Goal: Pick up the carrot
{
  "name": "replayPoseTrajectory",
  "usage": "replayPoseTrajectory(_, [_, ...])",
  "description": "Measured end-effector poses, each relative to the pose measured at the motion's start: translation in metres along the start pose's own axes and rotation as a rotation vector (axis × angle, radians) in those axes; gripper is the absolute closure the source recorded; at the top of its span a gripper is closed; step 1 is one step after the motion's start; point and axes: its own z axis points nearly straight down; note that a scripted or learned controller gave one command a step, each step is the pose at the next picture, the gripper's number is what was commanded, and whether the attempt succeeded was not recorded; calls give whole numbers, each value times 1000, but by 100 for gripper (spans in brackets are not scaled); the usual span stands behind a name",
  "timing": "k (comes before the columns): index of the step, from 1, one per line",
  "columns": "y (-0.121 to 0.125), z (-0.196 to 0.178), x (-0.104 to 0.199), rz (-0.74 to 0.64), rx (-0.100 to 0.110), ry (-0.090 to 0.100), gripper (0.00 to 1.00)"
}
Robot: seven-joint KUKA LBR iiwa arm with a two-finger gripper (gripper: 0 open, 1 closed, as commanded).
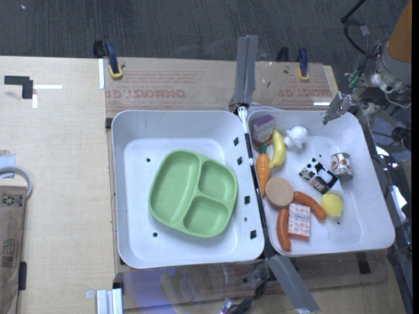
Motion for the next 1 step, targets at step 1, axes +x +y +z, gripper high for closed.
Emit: replayPoseTrajectory(1, [-34, 131, 68, -183, -6, 0, 0])
